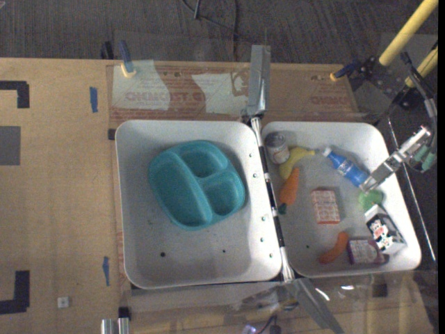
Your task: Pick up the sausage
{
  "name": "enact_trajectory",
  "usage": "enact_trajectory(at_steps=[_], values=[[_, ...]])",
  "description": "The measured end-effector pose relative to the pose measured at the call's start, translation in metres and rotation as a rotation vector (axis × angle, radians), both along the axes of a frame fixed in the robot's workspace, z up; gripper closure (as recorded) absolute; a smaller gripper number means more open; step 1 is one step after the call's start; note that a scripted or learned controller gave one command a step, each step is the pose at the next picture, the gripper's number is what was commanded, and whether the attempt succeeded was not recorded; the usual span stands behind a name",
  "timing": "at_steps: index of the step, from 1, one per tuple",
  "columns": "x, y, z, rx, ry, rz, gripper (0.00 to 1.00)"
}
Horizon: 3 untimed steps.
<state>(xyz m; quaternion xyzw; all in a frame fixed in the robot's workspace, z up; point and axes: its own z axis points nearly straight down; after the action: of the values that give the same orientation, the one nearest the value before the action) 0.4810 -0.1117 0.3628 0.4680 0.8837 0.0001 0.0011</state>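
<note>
The sausage (334,248), a short curved orange-brown piece, lies near the front of the right bin (400,186), just left of a small purple box (361,250). My gripper (377,176) reaches in from the right edge as a slim metallic shape. Its tip is beside the lower end of a blue bottle (348,168) and above a green item (370,200). It is well behind and to the right of the sausage, and nothing shows as held in it.
The right bin also holds a small can (276,145), a banana (299,157), a carrot (290,186), a patterned box (325,206) and a black-and-white carton (383,232). A teal divided plate (198,183) lies in the left bin (132,207).
</note>
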Motion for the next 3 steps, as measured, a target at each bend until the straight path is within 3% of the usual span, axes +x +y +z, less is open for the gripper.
enact_trajectory(at_steps=[1, 2, 3], values=[[-0.001, -0.023, -0.150, 0.001, 0.003, -0.241, 0.00], [-0.002, -0.034, -0.269, 0.001, 0.002, -0.457, 0.00], [-0.002, -0.035, -0.261, 0.000, 0.003, -0.460, 1.00]])
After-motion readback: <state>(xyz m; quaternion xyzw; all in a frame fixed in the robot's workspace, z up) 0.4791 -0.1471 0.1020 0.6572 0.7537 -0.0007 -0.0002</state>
